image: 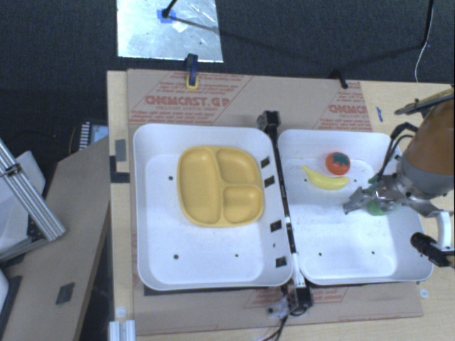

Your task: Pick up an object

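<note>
A single fixed camera looks down on the bench from above at a slant, far enough to take in both white bins whole. The bench's far edge lies toward the top, and the arm enters from the right.

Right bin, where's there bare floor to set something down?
The right bin has bare floor along its near half, below the banana and tomato. It is crowded at the far right, where the gripper sits beside something green.
</note>
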You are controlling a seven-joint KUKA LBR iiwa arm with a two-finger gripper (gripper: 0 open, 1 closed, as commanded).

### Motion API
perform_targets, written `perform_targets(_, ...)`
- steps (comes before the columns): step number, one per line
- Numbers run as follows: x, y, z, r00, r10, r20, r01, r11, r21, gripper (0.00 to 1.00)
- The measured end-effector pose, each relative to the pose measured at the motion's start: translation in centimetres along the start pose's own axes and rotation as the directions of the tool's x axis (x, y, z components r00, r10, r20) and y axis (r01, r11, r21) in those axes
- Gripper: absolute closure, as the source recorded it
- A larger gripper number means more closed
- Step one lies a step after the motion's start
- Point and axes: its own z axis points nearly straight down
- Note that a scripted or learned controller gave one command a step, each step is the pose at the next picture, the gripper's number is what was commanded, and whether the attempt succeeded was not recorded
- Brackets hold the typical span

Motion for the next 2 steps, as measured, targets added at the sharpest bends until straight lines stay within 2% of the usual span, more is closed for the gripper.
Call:
perform_targets(1,0.0,0.1,4.6,1.000,0.000,0.001,0.000,1.000,-0.004,0.00)
perform_targets(2,0.0,0.2,3.4,1.000,0.000,0.002,0.000,1.000,-0.006,1.00)
